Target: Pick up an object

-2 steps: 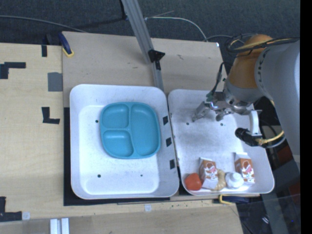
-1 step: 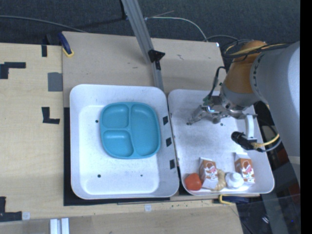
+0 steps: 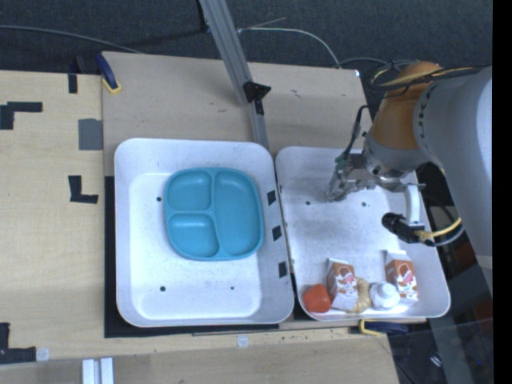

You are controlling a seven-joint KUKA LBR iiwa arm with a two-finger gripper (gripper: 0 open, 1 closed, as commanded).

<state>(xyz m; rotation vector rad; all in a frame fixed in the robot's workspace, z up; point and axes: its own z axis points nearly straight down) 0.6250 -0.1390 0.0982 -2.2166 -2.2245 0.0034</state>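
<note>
1. Objects for picking lie clustered at the near edge of the right bin (image 3: pixel 320 214): an orange-red ball (image 3: pixel 318 298), a small carton (image 3: pixel 343 283) with a red-and-white printed face just beside it, a pale tan lumpy piece (image 3: pixel 364 296) touching the carton, a white rounded item (image 3: pixel 386 296) next to that, and a second carton (image 3: pixel 402 276) of the same print toward the right wall.
2. The ball sits in the near left corner of the right bin, close against the bin's wall.
3. The fingers (image 3: pixel 339 184) hang over the far part of the right bin, pointing down toward the speckled floor, well apart from the cluster of objects.
4. Nothing is visible between the fingers. They look drawn close together, but the view is too small and dark there; I cannot tell whether they are open or closed.
5. The arm (image 3: pixel 448 134) enters from the right; its orange band (image 3: pixel 396 122) sits just above the wrist, with thin cables looping around it.
6. The left bin (image 3: pixel 136 238) holds a teal divided plate (image 3: pixel 214 214) with three compartments, lying flat toward the bin's far right part.
7. Both bins sit side by side, touching, on the wooden surface (image 3: pixel 160 94).
8. A grey metal bar (image 3: pixel 228 38) slants down from the top edge toward the gap between the bins.
</note>
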